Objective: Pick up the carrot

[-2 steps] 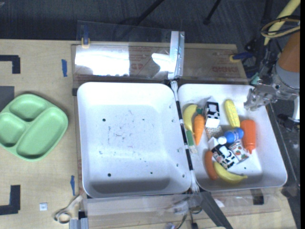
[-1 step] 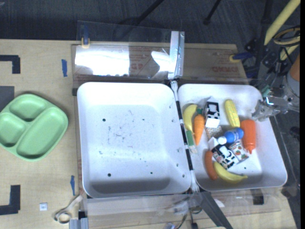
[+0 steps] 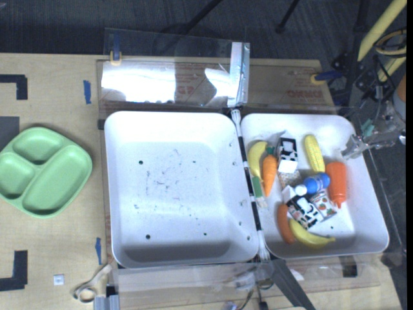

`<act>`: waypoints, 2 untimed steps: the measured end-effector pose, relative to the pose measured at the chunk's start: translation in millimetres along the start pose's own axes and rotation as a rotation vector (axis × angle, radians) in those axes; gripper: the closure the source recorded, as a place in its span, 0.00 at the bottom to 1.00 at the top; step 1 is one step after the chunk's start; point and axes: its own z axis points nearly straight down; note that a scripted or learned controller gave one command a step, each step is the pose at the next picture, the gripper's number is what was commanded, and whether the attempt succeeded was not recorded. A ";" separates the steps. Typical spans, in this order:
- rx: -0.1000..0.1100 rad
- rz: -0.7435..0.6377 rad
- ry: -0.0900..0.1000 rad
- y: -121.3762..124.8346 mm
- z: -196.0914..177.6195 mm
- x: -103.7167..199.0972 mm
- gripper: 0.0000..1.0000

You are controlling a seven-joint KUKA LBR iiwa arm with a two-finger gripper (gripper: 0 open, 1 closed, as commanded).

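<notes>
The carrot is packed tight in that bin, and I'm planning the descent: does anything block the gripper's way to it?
Nothing lies on the carrot, but a banana and a black-and-white box crowd it. The gripper sits at the right bin's far edge.

A pale wooden tabletop (image 3: 58, 76) with black tape marks (image 3: 14, 86) meets dark floor (image 3: 161, 5) behind, where what may be stand legs (image 3: 293, 5) cross.
</notes>
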 end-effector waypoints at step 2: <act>0.000 -0.075 0.000 -2.6 37.5 -12.0 1.00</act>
